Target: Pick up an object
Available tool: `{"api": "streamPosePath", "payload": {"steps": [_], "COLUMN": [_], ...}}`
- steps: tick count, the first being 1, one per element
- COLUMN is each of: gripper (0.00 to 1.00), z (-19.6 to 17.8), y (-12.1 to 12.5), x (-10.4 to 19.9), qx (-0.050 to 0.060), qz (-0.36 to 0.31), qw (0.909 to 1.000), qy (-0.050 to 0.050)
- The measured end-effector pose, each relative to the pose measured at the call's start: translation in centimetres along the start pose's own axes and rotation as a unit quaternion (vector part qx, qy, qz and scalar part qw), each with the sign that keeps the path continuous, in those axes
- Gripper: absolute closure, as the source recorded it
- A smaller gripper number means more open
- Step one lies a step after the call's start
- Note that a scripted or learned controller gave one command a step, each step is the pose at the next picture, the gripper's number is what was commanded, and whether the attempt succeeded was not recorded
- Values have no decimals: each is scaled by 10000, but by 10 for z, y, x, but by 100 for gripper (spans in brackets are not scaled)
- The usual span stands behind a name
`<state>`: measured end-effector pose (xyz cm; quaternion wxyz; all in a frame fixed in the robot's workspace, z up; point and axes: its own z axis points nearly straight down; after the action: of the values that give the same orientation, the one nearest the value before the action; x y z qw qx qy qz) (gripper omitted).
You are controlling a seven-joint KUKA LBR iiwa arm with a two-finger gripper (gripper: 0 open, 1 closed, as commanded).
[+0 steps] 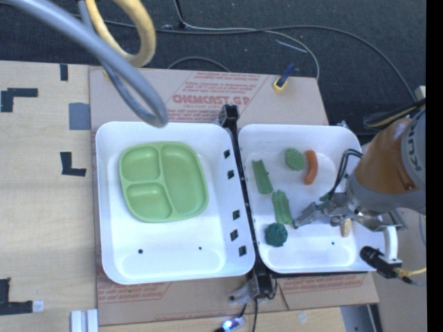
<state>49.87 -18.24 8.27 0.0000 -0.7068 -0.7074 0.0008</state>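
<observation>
The right bin point(304, 254) holds several small objects. A long green piece point(261, 176) lies near its left wall and a second green piece point(281, 205) lies just below it. A dark green round object point(276, 234) sits at the lower left. A lighter green round one point(295, 159) and an orange-red sausage shape point(311, 167) lie at the back. My gripper point(302, 218) is low in the right bin, pointing left, just right of the second green piece and the dark green round object. Nothing shows held in it.
The left bin point(111, 206) holds a light green divided plate point(164, 181). The grey arm with its orange band point(387, 164) comes in over the right bin's right edge. A grey hose point(124, 75) and a yellow hose point(135, 12) cross the top left.
</observation>
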Motion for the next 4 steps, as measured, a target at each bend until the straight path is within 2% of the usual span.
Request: {"api": "streamPosePath", "payload": {"steps": [1, 3, 4], "gripper": [100, 100, 100], "z": [-13, -111, -154], "y": [0, 3, 4], "x": [-1, -19, -19], "qx": [-13, -23, -22], "qz": [2, 2, -4], "qw": [10000, 10000, 10000], "qy": [-10, -4, -2]}}
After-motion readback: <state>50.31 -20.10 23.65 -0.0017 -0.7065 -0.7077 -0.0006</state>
